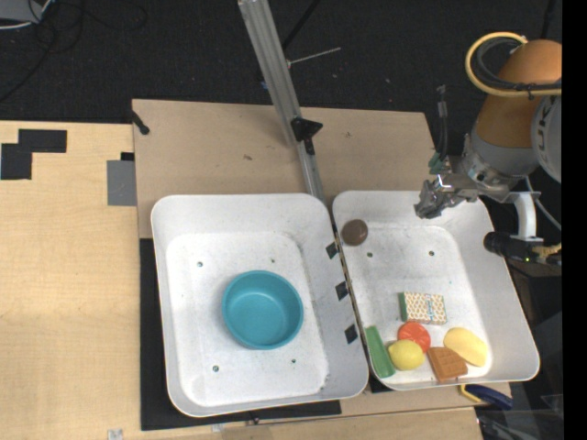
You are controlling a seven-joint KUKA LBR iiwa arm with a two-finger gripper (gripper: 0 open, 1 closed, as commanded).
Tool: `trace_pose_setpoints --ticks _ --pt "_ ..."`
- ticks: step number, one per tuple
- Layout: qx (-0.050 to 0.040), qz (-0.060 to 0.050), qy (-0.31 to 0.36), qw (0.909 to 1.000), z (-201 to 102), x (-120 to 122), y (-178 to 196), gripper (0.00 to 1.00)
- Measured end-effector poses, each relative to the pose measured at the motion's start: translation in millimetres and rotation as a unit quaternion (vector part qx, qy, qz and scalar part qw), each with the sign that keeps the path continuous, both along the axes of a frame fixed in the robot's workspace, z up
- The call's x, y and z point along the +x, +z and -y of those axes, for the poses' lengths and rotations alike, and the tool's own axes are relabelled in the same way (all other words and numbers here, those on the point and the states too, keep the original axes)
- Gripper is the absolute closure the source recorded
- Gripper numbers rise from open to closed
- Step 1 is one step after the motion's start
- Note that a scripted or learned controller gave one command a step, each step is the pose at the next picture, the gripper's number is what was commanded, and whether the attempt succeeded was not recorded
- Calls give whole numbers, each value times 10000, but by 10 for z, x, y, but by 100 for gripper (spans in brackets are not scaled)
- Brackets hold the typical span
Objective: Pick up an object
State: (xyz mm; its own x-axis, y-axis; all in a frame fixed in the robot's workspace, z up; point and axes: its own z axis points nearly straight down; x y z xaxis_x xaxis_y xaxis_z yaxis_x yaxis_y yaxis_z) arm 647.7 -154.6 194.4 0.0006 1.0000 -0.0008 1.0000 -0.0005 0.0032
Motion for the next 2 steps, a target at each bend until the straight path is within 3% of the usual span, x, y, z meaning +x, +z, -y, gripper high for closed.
trace_pose_setpoints --ticks 1,2 --pt "0 3 0 10000 2 -90 493 100" --pt "7 -21 15 10000 -455 -60 387 100"
